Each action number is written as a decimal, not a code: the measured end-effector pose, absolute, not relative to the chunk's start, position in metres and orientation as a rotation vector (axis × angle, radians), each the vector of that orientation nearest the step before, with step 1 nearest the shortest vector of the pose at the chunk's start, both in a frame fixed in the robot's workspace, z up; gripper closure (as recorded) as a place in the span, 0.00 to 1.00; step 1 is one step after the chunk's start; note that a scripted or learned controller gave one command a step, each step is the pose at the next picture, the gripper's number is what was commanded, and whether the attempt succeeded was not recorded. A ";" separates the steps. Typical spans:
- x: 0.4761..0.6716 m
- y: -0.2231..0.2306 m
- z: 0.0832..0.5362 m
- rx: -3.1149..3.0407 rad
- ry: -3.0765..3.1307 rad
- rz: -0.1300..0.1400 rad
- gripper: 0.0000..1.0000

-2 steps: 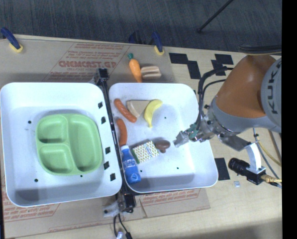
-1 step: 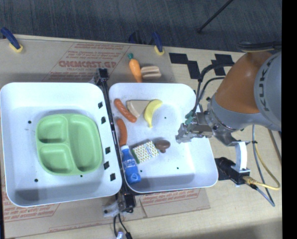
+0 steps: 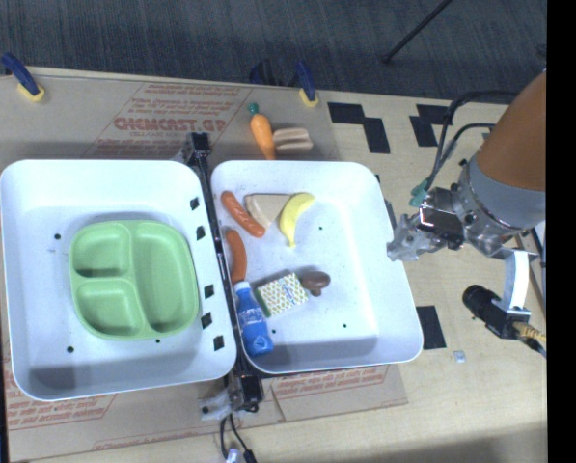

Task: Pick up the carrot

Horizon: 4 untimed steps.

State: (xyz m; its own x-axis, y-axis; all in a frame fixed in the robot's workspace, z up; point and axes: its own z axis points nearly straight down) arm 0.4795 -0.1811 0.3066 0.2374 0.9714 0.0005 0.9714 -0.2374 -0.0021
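A robotics lab: clamped cardboard-covered bench (image 3: 172, 114), 2 white bins (image 3: 37, 355).

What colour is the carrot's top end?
Green, on an orange carrot lying beyond the bins; the camera view shows it.

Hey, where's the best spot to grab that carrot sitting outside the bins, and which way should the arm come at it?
Grip the carrot across its orange body near the middle, coming straight down from above. It lies flat on the bench beyond the right bin, green top pointing away, nearly lengthwise. Probably close across its narrow width, minding the bun lying just to its right.
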 end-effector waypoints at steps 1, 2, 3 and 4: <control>0.480 -0.190 0.333 -1.835 -2.550 0.001 1.00; 0.476 -0.091 0.202 -2.137 -2.295 0.003 1.00; 0.477 -0.151 0.285 -1.932 -2.476 0.002 1.00; 0.476 -0.044 0.284 -1.911 -2.489 0.003 1.00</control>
